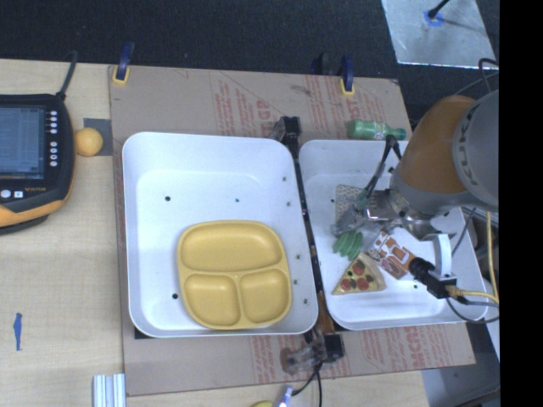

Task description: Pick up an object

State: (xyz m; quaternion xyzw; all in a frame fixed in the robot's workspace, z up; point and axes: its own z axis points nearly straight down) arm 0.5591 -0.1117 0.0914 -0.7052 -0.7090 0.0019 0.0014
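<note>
Crowding your gripper (361, 219) in the right bin (339, 312): one pizza slice (360, 276), one green piece (348, 244); jaw opening's anyone's guess.

Two smooth white plastic bins (148, 172) sat on matt brown cardboard (254, 100) over a pale wood-look bench (51, 295), the left bin holding a matt yellow plastic tray (233, 271), with dark rough carpet (212, 15) at the top.
</note>
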